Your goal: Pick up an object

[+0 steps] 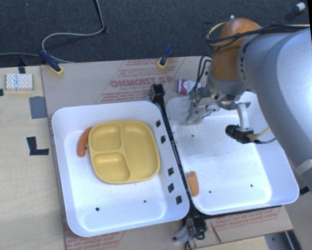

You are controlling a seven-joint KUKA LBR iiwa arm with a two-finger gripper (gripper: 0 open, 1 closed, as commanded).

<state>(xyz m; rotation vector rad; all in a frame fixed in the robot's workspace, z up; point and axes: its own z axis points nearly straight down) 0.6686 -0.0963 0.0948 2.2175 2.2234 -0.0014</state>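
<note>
While the tool [195, 113] hovers, a carrot [192, 183] (orange) lies near the divider [168, 142]

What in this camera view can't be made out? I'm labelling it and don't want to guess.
- Gripper: blurred against the right bin; open or shut, holding anything, cannot tell.
- Orange sausage-like piece in the left bin: its right side is hidden under the yellow divided plate.
- Small orange item by the right bin's left wall: too small to identify.
- Arm: cut off by the right edge.
</note>
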